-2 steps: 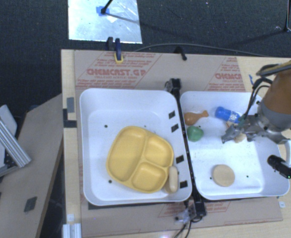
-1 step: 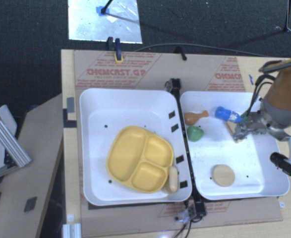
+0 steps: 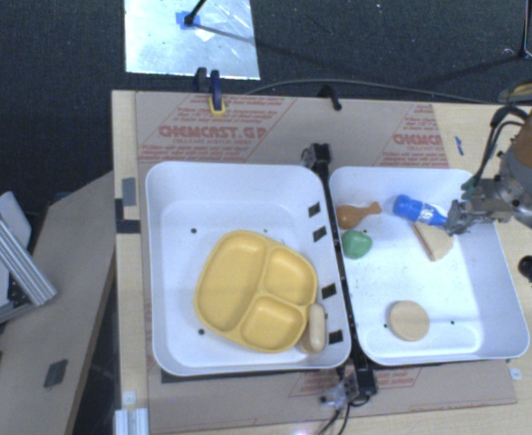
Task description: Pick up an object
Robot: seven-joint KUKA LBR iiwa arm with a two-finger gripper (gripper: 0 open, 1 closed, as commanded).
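The right bin (image 3: pixel 497 284) holds a blue bottle (image 3: pixel 419 210), a tan wedge (image 3: pixel 434 242), a brown drumstick (image 3: pixel 358 214), a green lump (image 3: pixel 357 244) and a round tan disc (image 3: pixel 409 320). My gripper (image 3: pixel 459 217) is low at the bin's right side, just right of the bottle's end and above the wedge's upper corner. Its tip is dark and small here. I see nothing lifted off the bin floor.
The left bin (image 3: pixel 188 198) holds a yellow divided plate (image 3: pixel 256 290) with a pale bread roll (image 3: pixel 316 326) at its right edge. A black divider with clips (image 3: pixel 333 270) runs between the bins. The grey arm (image 3: pixel 528 175) comes in from the right.
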